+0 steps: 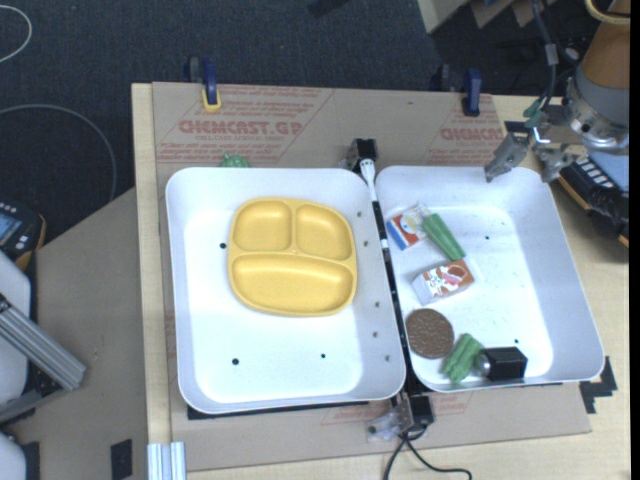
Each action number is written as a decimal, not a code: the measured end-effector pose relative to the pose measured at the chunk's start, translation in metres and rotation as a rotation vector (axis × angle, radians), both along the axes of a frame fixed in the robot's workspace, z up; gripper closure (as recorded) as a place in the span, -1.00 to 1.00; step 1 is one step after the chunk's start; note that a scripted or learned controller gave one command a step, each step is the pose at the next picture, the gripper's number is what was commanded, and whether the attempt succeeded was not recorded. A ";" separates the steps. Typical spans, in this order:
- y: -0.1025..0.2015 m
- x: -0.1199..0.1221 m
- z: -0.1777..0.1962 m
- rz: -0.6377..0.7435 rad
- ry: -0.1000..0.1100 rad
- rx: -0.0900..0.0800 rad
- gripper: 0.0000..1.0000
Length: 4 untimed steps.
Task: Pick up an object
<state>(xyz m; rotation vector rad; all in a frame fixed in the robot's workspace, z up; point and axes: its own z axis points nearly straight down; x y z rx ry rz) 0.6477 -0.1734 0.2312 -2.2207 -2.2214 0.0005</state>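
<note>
Dark blue-grey carpet floor point(120, 28) w/ a thin white cable point(95, 118) looping at left; wooden bench point(600, 258) lit evenly from overhead.

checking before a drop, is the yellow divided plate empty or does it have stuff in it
Empty: the yellow divided plate lies flat in the left bin, and all three compartments show bare yellow.

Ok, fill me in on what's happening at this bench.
A grey robot arm reaches in from the right, its gripper over the far edge of the right bin, with nothing seen between its fingers. That bin holds a green stick lying on a small packet, another packet, a brown disc, a green piece and a black block. The left bin holds a yellow divided plate. Nothing is picked up yet.
</note>
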 end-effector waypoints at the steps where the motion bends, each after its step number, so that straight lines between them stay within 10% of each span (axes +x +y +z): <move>1: 0.013 -0.033 -0.152 -0.002 0.006 0.003 -1.00; 2: 0.103 -0.069 -0.039 0.009 -0.010 0.003 -1.00; 3: 0.252 -0.099 -0.017 0.017 -0.002 0.008 -1.00; 4: 0.241 -0.097 -0.007 0.001 -0.003 0.001 1.00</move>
